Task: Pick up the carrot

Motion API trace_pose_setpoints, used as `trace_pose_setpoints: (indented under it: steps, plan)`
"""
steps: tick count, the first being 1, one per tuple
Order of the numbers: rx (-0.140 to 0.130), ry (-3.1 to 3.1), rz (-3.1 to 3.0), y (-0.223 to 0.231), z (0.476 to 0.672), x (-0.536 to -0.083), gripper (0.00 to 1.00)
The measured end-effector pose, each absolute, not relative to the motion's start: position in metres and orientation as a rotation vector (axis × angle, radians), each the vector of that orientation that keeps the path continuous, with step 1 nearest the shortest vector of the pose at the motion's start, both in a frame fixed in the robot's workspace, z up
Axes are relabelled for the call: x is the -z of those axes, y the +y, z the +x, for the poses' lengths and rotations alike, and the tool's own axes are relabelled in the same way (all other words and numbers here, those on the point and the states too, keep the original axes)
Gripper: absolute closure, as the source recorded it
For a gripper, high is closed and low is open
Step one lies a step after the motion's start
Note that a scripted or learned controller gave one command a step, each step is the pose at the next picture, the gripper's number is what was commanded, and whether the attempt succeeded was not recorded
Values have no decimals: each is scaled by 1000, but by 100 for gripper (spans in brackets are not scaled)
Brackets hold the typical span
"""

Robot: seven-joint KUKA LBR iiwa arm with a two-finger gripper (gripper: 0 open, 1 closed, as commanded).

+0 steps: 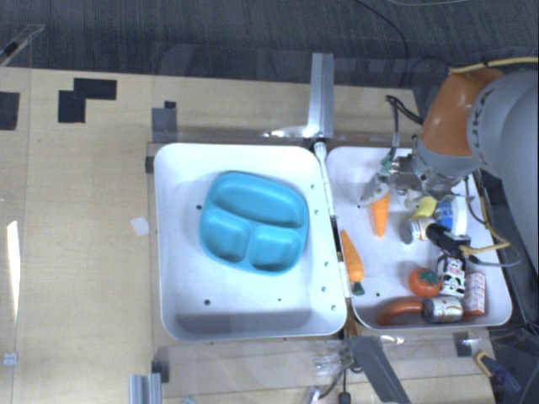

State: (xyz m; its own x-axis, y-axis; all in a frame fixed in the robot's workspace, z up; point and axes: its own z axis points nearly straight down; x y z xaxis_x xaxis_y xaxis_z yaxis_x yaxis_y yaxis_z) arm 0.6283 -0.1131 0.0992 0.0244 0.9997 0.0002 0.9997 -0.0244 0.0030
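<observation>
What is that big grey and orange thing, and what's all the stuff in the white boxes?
That is a robot arm, seen by a camera looking down from above. At its tip is a gripper, like a two-finger hand. Two white bins sit side by side. The left bin holds a blue tray with sections. The right bin holds toy food: one carrot just under the gripper, another carrot by the left wall, a tomato, a sausage and small bottles. The arm should pick up a carrot; I can't tell if it's gripping one.
</observation>
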Motion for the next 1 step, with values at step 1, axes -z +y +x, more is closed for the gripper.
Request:
trace_pose_setpoints:
  steps: [1]
  plan:
    - [-10,2191,2242,-112,630,-111,100]
